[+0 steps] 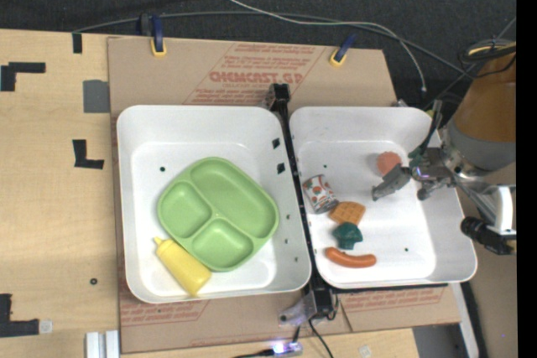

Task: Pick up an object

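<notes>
Reaching in from the right, the arm [482,117] carries its end effector [404,183] low over the right bin [336,126], with two dark fingers [388,185] splayed apart; they look spread with nothing between them, though the fingertips are small and blurred, so the gap is hard to judge. A pinkish round object [388,161] lies just beside the upper finger, partly cut off by the end effector, and whether they touch cannot be told. Further left in the same bin sit a small can [319,194] with a red label, tipped on its side near the bin's left wall, an orange waffle-like piece [347,212] just beside it, a dark green item [349,236] below that whose shape is too small to read, and a toy hot dog [351,259] lying flat near the front wall. The arm's upper part is cut off at the frame's right side. The left bin [134,134] holds a green divided plate [218,213] and a yellow bottle [181,266] lying tilted at the plate's lower left edge, touching it. Both bins rest on a cardboard sheet [252,71] on the wooden surface [50,180], clipped at the back by two yellow clamps [157,44], with a cable [252,4] trailing across the dark cloth behind.
</notes>
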You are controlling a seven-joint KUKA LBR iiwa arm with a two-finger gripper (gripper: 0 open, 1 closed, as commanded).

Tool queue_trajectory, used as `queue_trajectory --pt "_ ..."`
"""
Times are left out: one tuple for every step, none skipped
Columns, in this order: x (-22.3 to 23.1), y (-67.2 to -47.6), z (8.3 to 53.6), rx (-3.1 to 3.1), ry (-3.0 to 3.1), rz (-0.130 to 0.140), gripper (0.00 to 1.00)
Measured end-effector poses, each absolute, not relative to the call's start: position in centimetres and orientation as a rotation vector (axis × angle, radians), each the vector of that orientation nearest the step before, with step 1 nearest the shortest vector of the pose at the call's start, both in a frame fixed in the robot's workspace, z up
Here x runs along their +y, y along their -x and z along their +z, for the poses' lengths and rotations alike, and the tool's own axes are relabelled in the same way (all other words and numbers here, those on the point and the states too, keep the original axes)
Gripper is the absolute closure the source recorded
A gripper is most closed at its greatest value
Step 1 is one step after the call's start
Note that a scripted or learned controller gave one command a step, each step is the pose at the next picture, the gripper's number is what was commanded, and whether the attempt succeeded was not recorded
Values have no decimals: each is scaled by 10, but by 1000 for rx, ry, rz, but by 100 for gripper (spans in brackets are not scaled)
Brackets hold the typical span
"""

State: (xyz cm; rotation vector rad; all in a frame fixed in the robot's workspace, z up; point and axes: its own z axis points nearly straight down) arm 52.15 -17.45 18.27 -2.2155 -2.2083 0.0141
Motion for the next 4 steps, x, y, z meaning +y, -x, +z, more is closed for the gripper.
queue_trajectory --pt "-174 -525 190 -2221 2219 2 0" --pt "-180 -517 131 -2217 2218 7 0" --pt "-180 -520 87 -2222 2223 -5 0" --pt "-176 -523 103 -2226 2216 -19 100"
